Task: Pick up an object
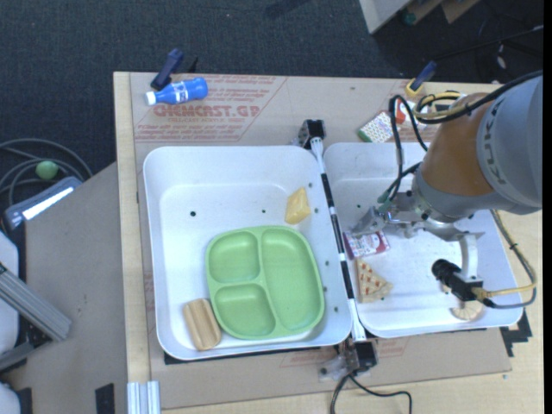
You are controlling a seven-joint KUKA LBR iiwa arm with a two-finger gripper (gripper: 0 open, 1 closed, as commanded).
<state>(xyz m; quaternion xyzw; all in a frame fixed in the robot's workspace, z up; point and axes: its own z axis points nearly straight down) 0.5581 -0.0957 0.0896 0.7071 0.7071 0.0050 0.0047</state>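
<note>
The gripper (373,224) is seen low in the right bin (414,317), above a red-and-white packet (366,245); whether it is open cannot be told. A waffle wedge (371,281) lies just below. The packet is judged light, thin and floppy, best pinched across its short edges; the wedge looks stiffer.

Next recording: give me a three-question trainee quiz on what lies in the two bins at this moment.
1. True or false: the green three-compartment plastic tray lies in the left white bin.
2. Which lies nearest that tray's lower left corner? A) pale yellow wedge B) tan ridged block C) waffle-patterned triangle
3. Fill in: the waffle-patterned triangle lies in the ____ white bin.

Key: 1 true; 2 B; 3 right.
</note>
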